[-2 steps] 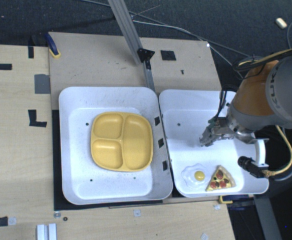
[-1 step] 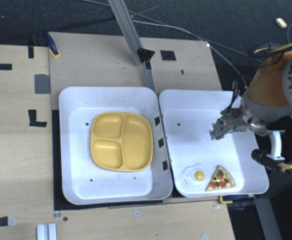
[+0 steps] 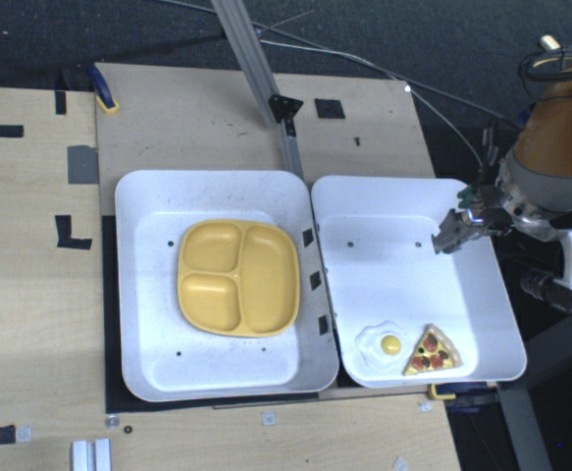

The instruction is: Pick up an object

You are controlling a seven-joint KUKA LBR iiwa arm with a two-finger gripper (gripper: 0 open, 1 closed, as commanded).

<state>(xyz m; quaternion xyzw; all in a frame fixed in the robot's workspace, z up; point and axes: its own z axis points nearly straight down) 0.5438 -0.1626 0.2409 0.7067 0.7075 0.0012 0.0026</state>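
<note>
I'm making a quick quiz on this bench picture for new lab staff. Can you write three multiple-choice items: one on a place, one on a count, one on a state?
1. Where does the pizza slice lie?
A. On the yellow plate
B. In the right bin, near corner
C. On the bench outside the bins

2. How many compartments has the yellow plate?
A. Two
B. Three
C. Five

3. How do things stand with the fried egg?
A. Lying flat on the bin floor
B. Held by the gripper
C. Stacked on the plate

Key: 1 B, it sits beside the egg in the right bin. 2 B, ridges mark three sections. 3 A, the gripper hovers far from it.
</note>
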